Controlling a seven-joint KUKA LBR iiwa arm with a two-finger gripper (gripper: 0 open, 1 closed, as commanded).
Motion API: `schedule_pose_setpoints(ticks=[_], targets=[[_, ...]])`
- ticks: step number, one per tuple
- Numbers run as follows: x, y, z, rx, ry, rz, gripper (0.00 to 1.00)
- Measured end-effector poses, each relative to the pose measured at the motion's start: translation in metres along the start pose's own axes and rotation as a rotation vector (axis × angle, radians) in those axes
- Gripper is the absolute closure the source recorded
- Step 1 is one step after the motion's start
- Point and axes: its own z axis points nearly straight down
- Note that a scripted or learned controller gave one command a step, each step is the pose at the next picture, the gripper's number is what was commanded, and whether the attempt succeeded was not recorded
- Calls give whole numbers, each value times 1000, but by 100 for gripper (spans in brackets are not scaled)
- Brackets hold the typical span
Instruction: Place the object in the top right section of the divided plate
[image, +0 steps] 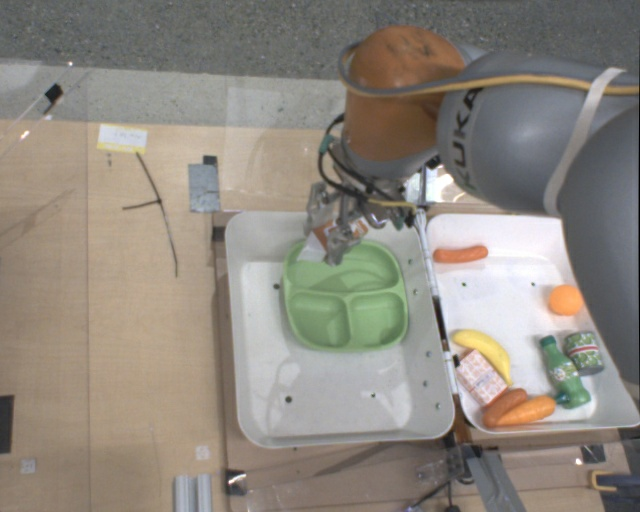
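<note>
While fingers (338, 243) hang over the plate's (347, 300) far edge in the left bin (260, 400), a small orange-white object (318, 234) sits at them, grip unclear; sausage (460, 254), banana (484, 351), orange (565, 300) in right bin (520, 275).

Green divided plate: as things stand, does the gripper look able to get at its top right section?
Probably yes. The gripper hangs at the green divided plate's upper left rim, and the top right section lies bare, close beside it in the left bin, with nothing between.
</note>
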Motion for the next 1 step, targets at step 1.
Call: schedule_pose_setpoints(ticks=[1], targets=[[-11,22,3,1,-2,-162,100]])
